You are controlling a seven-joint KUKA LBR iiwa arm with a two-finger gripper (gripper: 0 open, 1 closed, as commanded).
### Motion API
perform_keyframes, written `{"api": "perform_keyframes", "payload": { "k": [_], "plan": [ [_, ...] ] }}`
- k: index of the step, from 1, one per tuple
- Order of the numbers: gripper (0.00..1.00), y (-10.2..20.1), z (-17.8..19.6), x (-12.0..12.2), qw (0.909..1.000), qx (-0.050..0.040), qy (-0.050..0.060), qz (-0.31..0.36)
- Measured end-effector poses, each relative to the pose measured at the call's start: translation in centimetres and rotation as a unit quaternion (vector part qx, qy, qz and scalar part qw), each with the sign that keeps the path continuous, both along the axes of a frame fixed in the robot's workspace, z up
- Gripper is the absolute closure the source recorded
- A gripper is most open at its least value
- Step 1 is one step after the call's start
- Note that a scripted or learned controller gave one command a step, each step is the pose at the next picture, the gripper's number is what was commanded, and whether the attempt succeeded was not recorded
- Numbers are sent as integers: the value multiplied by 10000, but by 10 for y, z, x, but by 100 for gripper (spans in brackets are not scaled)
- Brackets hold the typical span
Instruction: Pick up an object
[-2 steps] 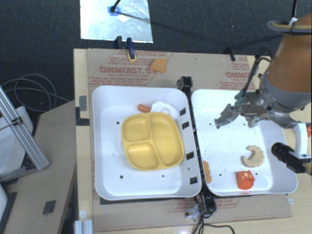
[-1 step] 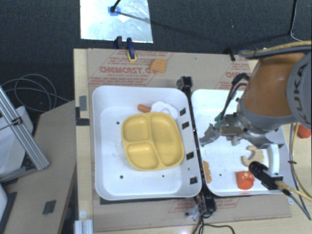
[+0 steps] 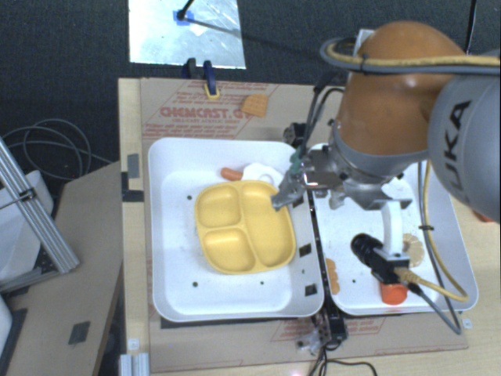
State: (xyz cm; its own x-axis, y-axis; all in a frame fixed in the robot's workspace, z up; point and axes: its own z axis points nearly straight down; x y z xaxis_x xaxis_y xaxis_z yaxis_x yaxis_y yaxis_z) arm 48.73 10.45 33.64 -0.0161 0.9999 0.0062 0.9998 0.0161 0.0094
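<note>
A yellow divided plate [image 3: 241,227] lies tilted in the left bin [image 3: 176,288]. Behind it sit a small orange piece [image 3: 231,174] and a white object [image 3: 262,172], partly hidden by the plate. My gripper [image 3: 285,196] hangs low over the plate's upper right corner, near the wall between the bins. The arm's bulk hides what lies under it. In the right bin [image 3: 446,280] lie an orange-red piece [image 3: 394,293], a tan piece [image 3: 413,249] and a small brown piece [image 3: 332,273].
A tan cracker-like piece [image 3: 254,105] lies on the cardboard behind the bins, next to a blue and yellow clamp [image 3: 209,78]. A shiny sheet [image 3: 188,22] lies beyond it. The arm covers the back of the right bin.
</note>
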Motion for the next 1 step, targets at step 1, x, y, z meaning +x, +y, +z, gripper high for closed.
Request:
{"api": "perform_keyframes", "payload": {
  "k": [1],
  "plan": [
    [100,-7,7,0,10000,-26,25,-35]
  ]
}}
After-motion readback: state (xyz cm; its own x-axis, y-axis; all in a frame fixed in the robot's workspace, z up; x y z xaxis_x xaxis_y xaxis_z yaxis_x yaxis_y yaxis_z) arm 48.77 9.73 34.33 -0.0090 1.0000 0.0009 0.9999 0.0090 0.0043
